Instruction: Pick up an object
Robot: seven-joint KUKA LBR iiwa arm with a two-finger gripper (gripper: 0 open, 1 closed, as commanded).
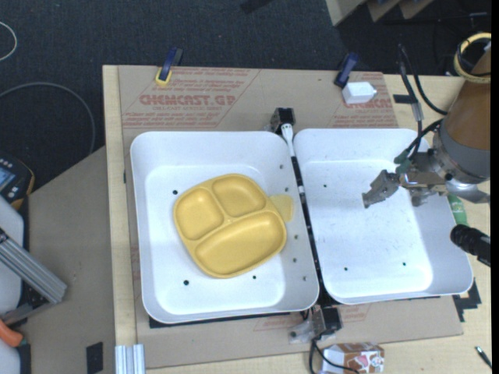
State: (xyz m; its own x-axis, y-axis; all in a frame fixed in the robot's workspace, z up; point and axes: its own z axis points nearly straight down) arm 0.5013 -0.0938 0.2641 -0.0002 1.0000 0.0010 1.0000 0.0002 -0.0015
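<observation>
A yellow plastic plate with three compartments point(228, 224) lies flat in the left shallow white bin point(148, 170), a little left of the bin's middle, its right edge near the wall the two bins share. It is the only loose thing in either bin, so it is presumably what the task means by an object. A small pale yellow patch peeks out at the plate's right edge — whether it belongs to the plate or lies under it is hard to tell.

The grey arm with its orange band reaches in from the right, and the gripper point(380, 192) hangs over the right shallow white bin point(351, 287), above the upper middle of its floor. It points toward the left bin. Nothing shows between its fingers; whether they stand apart or together cannot be made out from this slanted view.

Judged from how things lie, the pick has not been made: the plate rests on the bin floor, well apart from the gripper, with the shared bin wall between them. What is left is nearly everything — carrying the gripper across to the left bin, lowering it onto a rim or divider of the plate, closing and lifting. The bins sit on a brown board covering the worktop point(234, 92).
</observation>
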